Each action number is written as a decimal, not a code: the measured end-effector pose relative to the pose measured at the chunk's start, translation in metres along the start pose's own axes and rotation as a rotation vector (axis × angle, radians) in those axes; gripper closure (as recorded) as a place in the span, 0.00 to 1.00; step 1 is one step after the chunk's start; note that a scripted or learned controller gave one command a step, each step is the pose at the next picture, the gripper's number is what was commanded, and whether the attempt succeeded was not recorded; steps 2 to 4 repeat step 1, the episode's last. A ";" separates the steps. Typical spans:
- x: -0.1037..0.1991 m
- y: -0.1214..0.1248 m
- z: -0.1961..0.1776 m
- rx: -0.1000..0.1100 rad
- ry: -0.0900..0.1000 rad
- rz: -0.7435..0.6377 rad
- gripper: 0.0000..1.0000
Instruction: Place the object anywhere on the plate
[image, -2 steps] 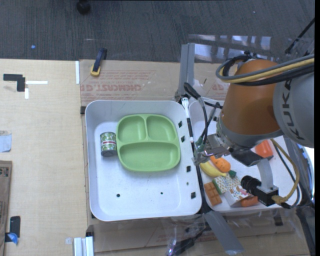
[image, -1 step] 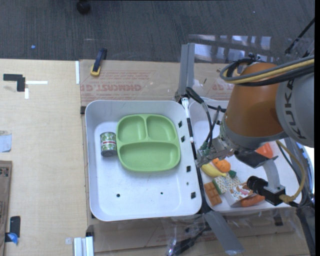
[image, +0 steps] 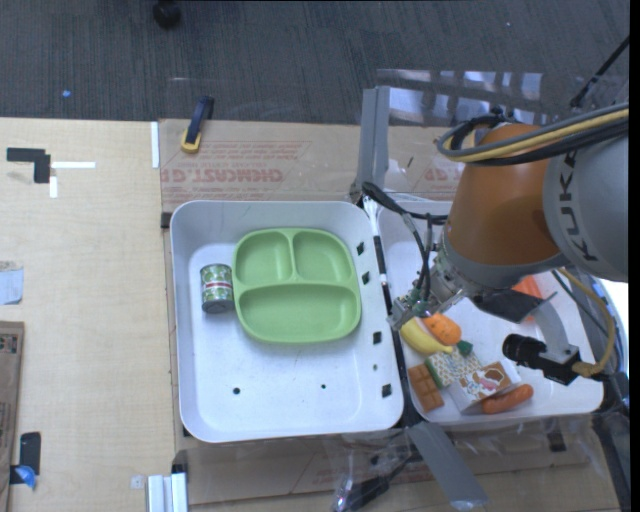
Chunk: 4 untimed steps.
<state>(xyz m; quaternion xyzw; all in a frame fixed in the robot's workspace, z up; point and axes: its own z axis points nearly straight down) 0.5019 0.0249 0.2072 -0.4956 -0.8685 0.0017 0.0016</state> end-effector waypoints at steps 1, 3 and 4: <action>-0.001 0.002 -0.012 -0.002 -0.001 -0.137 1.00; -0.001 0.002 -0.012 -0.002 -0.001 -0.137 1.00; -0.001 0.002 -0.012 -0.002 -0.001 -0.137 1.00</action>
